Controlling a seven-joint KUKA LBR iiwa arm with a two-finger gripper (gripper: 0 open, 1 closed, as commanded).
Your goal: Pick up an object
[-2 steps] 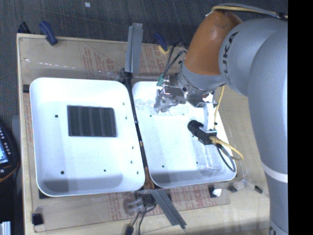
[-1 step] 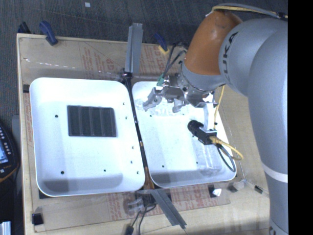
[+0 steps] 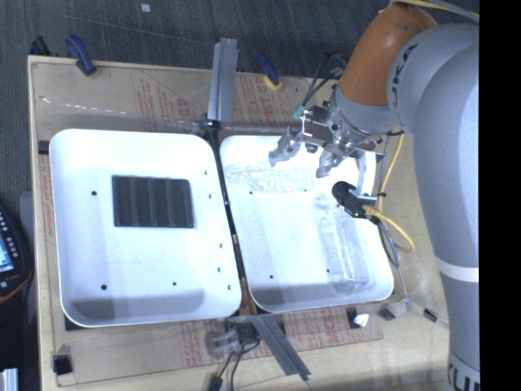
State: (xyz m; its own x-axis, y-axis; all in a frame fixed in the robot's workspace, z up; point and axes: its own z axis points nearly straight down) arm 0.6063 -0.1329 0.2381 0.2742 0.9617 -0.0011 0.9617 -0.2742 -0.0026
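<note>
My gripper [image 3: 304,160] hangs over the far part of the right bin [image 3: 281,296]. Its two fingers [image 3: 282,153] stand apart, open, with nothing between them. A clear, bottle-like object [image 3: 345,251] lies along the right side of that bin, nearer the camera than the gripper and apart from it. A faint, crinkled transparent thing [image 3: 262,177] lies on the bin floor just left of and below the fingers. In the left bin [image 3: 69,218] rests a dark grey ribbed rectangular block [image 3: 153,201], far from the gripper.
A metal divider rail [image 3: 223,80] runs between the two bins at the back. Blue clamps [image 3: 80,55] hold the board's far edge. Yellow and black cables [image 3: 389,218] hang from the wrist by the right bin's right rim.
</note>
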